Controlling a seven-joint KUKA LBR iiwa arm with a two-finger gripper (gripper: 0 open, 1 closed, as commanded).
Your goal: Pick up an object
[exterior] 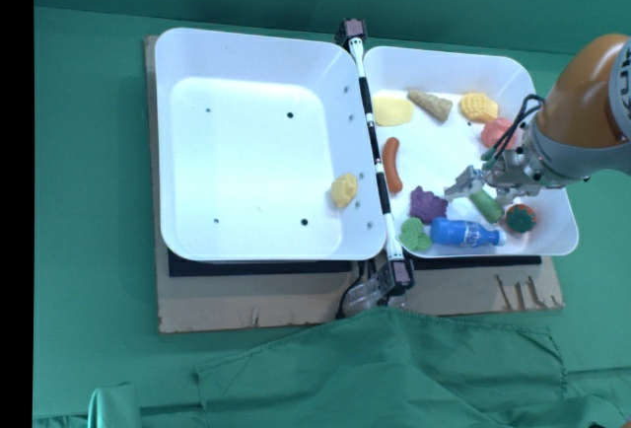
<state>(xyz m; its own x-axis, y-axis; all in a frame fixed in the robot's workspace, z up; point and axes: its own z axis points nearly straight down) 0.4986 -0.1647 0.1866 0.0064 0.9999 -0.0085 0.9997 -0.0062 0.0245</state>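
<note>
Two white bins (258, 61); ten toys.

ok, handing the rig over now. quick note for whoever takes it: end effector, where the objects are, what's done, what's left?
End effector: low over the right bin, near its front right corner, above a green piece. Whether it grips anything can't be made out.
Right bin: blue bottle, purple piece, red sausage, yellow block and several more toys.
Left bin: one yellow piece near the divider.
Done: no pick confirmed.
Left: grasp one object and lift it clear.
</note>
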